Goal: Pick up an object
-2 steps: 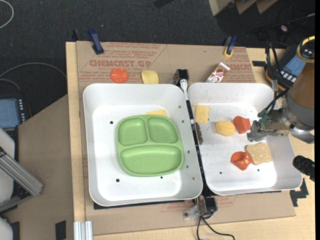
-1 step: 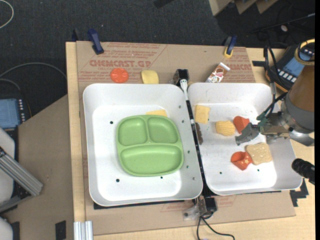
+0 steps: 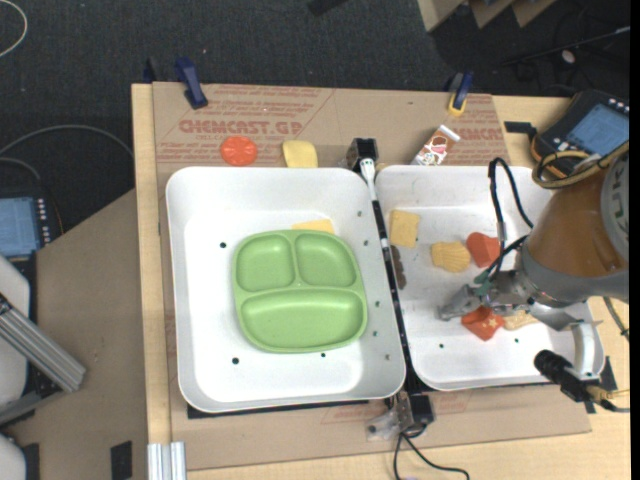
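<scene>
In the right bin (image 3: 440,363), my gripper (image 3: 466,304) hangs low over the floor, reaching in from the right. A small red object (image 3: 483,324) lies right beside and just below the gripper tip, touching or nearly touching it. Another red piece (image 3: 483,247) sits a little farther back. A yellow-orange chunk (image 3: 450,257) and a pale yellow block (image 3: 404,229) lie to the gripper's upper left. The arm's grey wrist covers the right part of this bin.
The left bin (image 3: 200,268) holds a green divided tray (image 3: 298,290) with a yellow piece (image 3: 315,226) behind it. On the cardboard behind the bins lie an orange disc (image 3: 239,150), a yellow block (image 3: 299,154) and a small wrapper (image 3: 436,147). A black cable (image 3: 497,193) loops over the right bin.
</scene>
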You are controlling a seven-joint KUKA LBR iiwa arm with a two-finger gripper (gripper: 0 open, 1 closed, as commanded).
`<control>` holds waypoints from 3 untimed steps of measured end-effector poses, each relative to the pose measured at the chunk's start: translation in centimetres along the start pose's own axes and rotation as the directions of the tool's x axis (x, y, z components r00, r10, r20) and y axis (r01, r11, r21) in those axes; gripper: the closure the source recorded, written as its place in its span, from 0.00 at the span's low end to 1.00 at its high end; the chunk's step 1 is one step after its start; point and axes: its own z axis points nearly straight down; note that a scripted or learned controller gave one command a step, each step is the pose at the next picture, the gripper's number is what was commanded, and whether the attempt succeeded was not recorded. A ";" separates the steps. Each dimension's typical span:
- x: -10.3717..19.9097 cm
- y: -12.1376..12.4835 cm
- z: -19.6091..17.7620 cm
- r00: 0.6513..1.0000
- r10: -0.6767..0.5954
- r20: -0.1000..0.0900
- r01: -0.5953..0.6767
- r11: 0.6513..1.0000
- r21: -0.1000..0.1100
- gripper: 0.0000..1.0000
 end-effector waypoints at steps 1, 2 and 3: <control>0.1 0.0 -1.6 1.000 -0.001 0.001 0.001 1.000 -0.004 1.00; 0.1 0.0 -1.5 1.000 -0.001 0.001 0.001 1.000 -0.003 0.00; 0.1 0.0 -2.6 1.000 0.000 0.003 0.000 1.000 -0.006 1.00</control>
